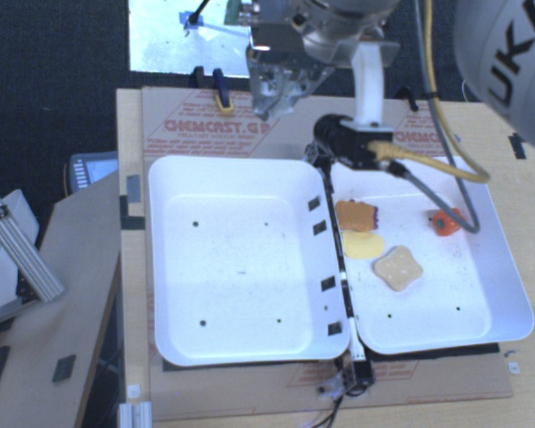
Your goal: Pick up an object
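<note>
Several small things lie in the right bin: an orange-brown block by the divider, a flat yellow piece just below it, a tan slice of toast further forward, and a small orange-red thing toward the right wall. My gripper hangs high over the back edge of the left bin, above the cardboard, well apart from all of them. Nothing shows in its grasp.
A cardboard sheet lies under both bins. A blue and yellow clamp sits at its back edge. Black clips line the seam between the bins. A metal rail leans at the left.
</note>
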Tool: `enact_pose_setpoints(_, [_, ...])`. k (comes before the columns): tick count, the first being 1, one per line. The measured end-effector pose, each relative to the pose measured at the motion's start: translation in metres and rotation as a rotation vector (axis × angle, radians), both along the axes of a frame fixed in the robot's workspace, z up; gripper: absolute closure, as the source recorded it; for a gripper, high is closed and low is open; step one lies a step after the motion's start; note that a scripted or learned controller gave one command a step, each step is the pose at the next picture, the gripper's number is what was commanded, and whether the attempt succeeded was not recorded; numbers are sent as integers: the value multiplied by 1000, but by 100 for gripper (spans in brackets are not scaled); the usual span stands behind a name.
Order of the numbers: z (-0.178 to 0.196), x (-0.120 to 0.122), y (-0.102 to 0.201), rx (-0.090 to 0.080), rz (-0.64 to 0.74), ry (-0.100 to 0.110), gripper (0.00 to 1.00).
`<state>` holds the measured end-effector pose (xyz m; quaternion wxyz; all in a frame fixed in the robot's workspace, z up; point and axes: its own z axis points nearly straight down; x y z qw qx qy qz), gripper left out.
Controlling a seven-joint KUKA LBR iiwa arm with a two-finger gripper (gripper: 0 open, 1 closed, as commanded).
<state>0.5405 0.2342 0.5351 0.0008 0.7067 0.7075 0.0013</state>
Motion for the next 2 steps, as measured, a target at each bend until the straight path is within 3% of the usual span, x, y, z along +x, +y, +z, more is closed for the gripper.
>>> enact_pose_setpoints(1, [0,-1,0,0,1,1,0])
enact_pose_setpoints(2, [-25,132,-22,-3,-5,0,0])
